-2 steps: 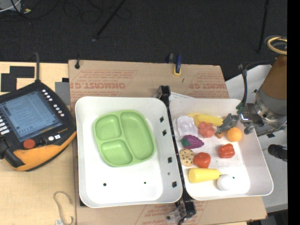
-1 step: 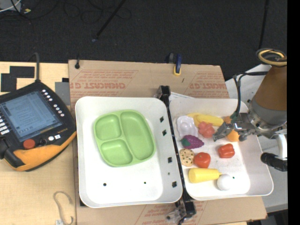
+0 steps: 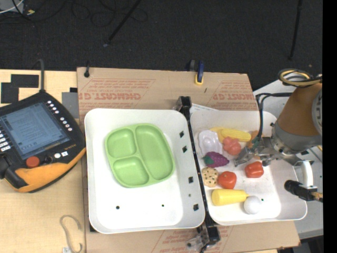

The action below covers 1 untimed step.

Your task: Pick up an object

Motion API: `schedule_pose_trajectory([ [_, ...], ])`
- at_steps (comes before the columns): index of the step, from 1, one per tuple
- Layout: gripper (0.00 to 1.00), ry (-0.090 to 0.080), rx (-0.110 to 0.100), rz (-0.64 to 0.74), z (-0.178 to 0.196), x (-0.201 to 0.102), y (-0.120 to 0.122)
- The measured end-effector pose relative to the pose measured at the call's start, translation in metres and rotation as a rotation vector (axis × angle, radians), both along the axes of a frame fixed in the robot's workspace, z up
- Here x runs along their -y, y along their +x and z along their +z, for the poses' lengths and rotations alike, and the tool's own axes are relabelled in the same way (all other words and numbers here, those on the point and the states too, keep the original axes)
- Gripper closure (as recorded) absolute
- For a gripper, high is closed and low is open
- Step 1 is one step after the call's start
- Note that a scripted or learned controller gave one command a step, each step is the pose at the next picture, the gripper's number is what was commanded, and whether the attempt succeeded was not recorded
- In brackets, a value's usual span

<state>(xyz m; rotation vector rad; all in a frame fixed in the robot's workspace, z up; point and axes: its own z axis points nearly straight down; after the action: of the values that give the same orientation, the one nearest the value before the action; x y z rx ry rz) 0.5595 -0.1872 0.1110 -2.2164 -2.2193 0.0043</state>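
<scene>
**Gripper down among the food toys in the right bin**

Take the right bin (image 3: 287,211) as your landmark. Along its near edge you have a yellow cylinder-shaped piece (image 3: 227,196) lying on its side with a white ball (image 3: 252,205) touching its right end. One step in from those, a red tomato (image 3: 227,179) sits just beside a speckled cookie (image 3: 209,176), loosely scattered so each can be approached on its own.

Further in, toward the bin's middle, the gripper (image 3: 251,156) hangs low, just above a small red pepper-like piece (image 3: 254,169); you cannot tell from this angle whether it is spread or closed, and nothing can be seen held. The red piece looks like the likeliest target, since it lies right under the tool.

To its left lie a purple bunch (image 3: 215,158), a pink lump (image 3: 231,145) and a white piece (image 3: 208,140); at the far side, a yellow corn cob (image 3: 235,135).

Left of the bin, in its twin (image 3: 100,204), rests a green divided plate (image 3: 139,155). The crowding near the gripper is your risk: neighbours could be nudged.
</scene>
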Motion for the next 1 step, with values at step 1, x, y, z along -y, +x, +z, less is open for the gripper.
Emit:
schedule_pose_trajectory([
  [1, 0.0, -0.001, 0.002, 0.0, -0.0244, -0.0026, 0.0005],
])
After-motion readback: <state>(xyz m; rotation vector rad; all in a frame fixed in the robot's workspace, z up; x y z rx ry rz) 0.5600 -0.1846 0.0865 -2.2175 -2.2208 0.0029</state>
